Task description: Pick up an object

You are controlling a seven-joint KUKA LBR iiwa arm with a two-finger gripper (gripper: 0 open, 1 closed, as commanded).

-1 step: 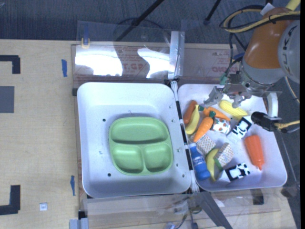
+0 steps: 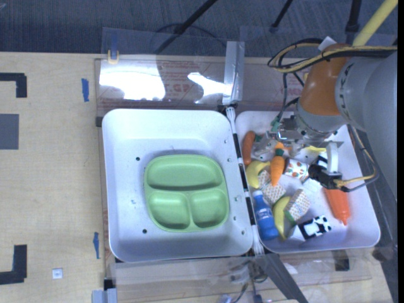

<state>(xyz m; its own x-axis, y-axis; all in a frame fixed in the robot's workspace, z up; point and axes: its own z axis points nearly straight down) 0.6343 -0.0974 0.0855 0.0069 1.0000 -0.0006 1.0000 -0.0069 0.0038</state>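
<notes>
Over the right bin: the grey arm with an orange band [image 2: 322, 87] is reaching in from the right, and its hand [image 2: 287, 137] is hanging low over the upper part of the pile of toys.
Hand state: I cannot tell how the hand is set, because its tips are lost among the cables and the toys under it; nothing is showing clearly between them.
Right bin: the shallow white plastic bin on the right [image 2: 363, 232] is holding many small objects, close together.
Objects to pick: a small orange toy carrot [image 2: 276, 166] is lying just below the hand, beside a yellow banana-shaped toy [image 2: 254, 174]. A blue plastic bottle [image 2: 264, 214] is lying along the left wall of this bin. A longer orange carrot-shaped toy [image 2: 338, 206] is lying at the right side. A black and white toy figure [image 2: 314, 227] is sitting near the front edge.
Left bin: the shallow white plastic bin on the left [image 2: 120, 169] is carrying a pale green plastic tray with three compartments [image 2: 187, 192] in its middle.
Surface: the light wooden surface [image 2: 44, 169] is bearing both bins side by side, touching at their inner walls.
</notes>
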